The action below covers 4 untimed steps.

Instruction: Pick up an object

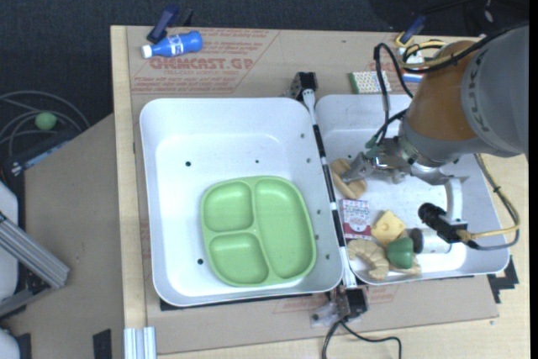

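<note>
- Down in the right bin [353,110], the hand [363,167] sits low near the bin's left wall, at the end of the grey arm [504,88] that reaches in from the right with its orange band [437,101] just above the wrist.
- Whether the hand is spread or pressed together cannot be told; nothing is plainly seen pinched in it.
- A tan piece [343,177] lies just beside the hand, on its left, close against the wall between the two bins. Whether the two touch is unclear.
- Nearer the front of the same bin lies a small red-and-white card [356,219], with a yellow chunk [388,225] just to its right.
- In the front corner a green piece [402,252] rests against a pale beige lump [370,258].
- The left bin [218,130] holds a green divided plate [256,229] with three compartments, set toward the front.
- On the bench [252,67], behind the left bin, lies a blue and white tube [174,44] on its side — well apart from the hand.
</note>
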Available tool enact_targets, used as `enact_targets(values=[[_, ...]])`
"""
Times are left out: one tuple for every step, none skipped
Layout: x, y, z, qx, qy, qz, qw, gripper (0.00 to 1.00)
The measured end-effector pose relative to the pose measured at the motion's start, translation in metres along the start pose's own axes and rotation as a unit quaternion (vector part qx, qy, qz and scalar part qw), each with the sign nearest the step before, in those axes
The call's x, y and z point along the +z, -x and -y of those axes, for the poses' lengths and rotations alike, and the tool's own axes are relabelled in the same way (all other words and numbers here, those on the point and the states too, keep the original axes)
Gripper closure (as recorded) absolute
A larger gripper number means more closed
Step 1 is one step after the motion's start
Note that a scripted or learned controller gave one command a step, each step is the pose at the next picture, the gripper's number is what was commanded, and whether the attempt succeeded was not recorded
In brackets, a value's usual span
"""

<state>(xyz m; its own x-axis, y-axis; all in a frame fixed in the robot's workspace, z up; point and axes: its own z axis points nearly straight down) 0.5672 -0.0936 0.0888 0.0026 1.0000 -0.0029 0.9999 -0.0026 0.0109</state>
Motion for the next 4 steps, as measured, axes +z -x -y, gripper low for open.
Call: enact_targets(values=[[0.000,0.018,0.086,-0.001,-0.003,-0.001,1.0000,0.00],[0.001,0.097,0.085,0.000,-0.002,0.001,1.0000,0.00],[-0.158,0.121,0.085,-0.001,-0.003,0.000,1.0000,0.00],[-0.062,0.107,0.019,-0.002,-0.007,-0.002,1.0000,0.00]])
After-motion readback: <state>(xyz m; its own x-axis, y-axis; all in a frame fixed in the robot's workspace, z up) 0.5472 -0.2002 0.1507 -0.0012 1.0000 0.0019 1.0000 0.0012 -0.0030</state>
